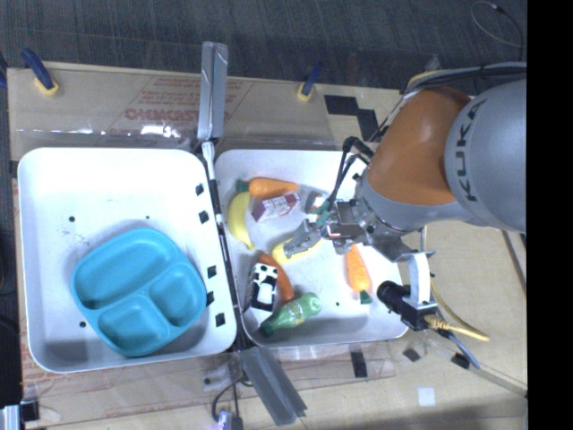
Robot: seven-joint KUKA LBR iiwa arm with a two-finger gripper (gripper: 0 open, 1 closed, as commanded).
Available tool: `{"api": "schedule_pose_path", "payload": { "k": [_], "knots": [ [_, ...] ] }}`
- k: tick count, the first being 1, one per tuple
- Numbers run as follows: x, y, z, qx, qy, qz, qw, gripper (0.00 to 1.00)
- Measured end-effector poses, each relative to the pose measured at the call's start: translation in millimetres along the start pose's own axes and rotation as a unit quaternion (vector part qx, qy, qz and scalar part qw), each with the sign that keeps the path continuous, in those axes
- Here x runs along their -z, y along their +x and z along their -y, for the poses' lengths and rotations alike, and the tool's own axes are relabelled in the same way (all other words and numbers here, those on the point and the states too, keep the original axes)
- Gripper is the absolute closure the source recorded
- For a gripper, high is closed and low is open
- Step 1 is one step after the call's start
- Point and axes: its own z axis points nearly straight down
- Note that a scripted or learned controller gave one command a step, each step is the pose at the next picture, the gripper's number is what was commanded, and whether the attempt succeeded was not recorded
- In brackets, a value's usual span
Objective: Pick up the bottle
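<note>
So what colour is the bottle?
Green bottle, seen in the camera view, near the right bin's front edge.

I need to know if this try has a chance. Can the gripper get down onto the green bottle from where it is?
Probably yes. The bottle lies uncovered near the right bin's front wall, and the gripper is above the same bin. A carrot and the wall crowd it.

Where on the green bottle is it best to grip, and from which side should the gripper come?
Probably the middle of the green bottle, coming from above. It lies on its side near the front wall of the right bin, its long axis tilted up to the right. Closing across the narrow width suits it. The black-and-white toy lies close by its left end.
</note>
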Motion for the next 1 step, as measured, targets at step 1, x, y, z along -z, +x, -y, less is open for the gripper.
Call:
{"api": "schedule_pose_path", "payload": {
  "k": [1],
  "knots": [
    [-111.2, 8.9, 14.8, 0.006, -0.006, 0.0, 1.0, 0.0]
  ]
}}
